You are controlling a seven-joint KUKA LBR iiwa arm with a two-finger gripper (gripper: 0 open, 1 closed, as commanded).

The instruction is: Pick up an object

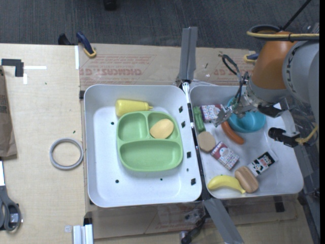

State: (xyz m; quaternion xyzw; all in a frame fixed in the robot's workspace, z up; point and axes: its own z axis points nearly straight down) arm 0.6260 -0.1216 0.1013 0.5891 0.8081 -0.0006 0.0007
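My gripper (225, 116) hangs low over the back of the right bin (290, 187), reaching in under the grey arm with its orange band. Its tip sits just left of a teal bowl (249, 122), above an orange sausage (233, 134) and right of a red-and-white carton (208, 112). Nothing shows clearly between the tips. Nearer the front lie a tan round piece (206, 142), a red-and-white box (224, 156), a black-and-white carton (262, 162), a banana (225, 182) and a bread roll (247, 180).
The left bin (99, 182) holds a green divided plate (150, 154) with a yellow oval piece (162, 128) in one compartment, and a yellow bottle (132, 106) behind it. A grey ring (66, 153) lies on the bench at left. A metal divider (188, 55) stands between the bins.
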